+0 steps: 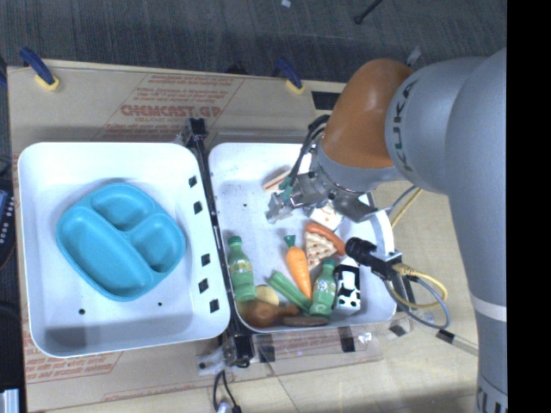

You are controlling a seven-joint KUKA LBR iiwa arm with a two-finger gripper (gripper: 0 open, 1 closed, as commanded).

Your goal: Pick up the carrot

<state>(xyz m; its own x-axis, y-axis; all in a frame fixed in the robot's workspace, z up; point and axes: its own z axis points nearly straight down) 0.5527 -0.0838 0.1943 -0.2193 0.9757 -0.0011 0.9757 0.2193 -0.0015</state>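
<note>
1. Nearest the camera, a jumble of toy food is piled against the front wall of the right bin (225, 157): a brownish potato-like piece (263, 313), a small green bottle (239, 269), a long green vegetable (288, 287), a second green bottle (324, 287) and a black-and-white cow-patterned item (348, 287).

2. The carrot (298, 269) is found in that same pile, in the front half of the right bin, just beside the second green bottle and touching or overlapping the long green vegetable. A pizza slice (320, 246) is seen just behind it.

3. Orientation: the carrot's long axis runs roughly front to back in the bin, tilted a little. The green leafy top is pointed toward the back of the bin, and the orange tip is pointed toward the front wall.

4. The gripper (284, 198) is hovering in the middle of the right bin, behind the carrot and clearly apart from it. Nothing is seen between its fingers. Whether they are spread or closed can't really be told from this angle.

5. Progress: judging by this, nothing is done yet. The carrot is untouched in the pile; the reach, the grasp and the lift are all left.

6. The left bin (34, 231) is occupied by a blue divided plate (120, 239), which isn't involved.
</note>
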